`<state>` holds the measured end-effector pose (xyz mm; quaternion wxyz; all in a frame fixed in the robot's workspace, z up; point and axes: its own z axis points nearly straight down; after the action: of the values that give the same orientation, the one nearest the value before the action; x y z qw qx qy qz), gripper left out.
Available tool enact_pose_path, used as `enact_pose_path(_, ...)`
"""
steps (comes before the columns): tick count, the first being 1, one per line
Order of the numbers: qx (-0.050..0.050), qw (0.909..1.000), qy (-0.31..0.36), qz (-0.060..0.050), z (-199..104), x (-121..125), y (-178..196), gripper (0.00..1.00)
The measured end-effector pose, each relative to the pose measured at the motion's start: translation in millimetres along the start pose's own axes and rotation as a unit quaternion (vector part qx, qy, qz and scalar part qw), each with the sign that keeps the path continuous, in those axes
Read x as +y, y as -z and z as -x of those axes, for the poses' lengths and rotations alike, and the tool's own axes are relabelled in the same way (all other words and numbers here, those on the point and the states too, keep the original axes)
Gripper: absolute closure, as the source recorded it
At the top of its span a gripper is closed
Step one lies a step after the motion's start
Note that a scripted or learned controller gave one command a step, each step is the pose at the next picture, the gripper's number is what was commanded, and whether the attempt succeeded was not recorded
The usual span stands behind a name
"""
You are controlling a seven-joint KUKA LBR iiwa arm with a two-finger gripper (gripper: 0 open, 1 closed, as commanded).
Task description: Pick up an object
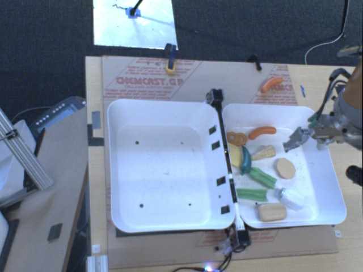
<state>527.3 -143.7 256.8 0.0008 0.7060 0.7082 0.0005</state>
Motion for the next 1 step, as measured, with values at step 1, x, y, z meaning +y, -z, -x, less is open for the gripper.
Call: enact_pose_path(1, 0.002, 1.0000, 0.000, -0.005, -38.7, -24.5, -109.7, 0.00)
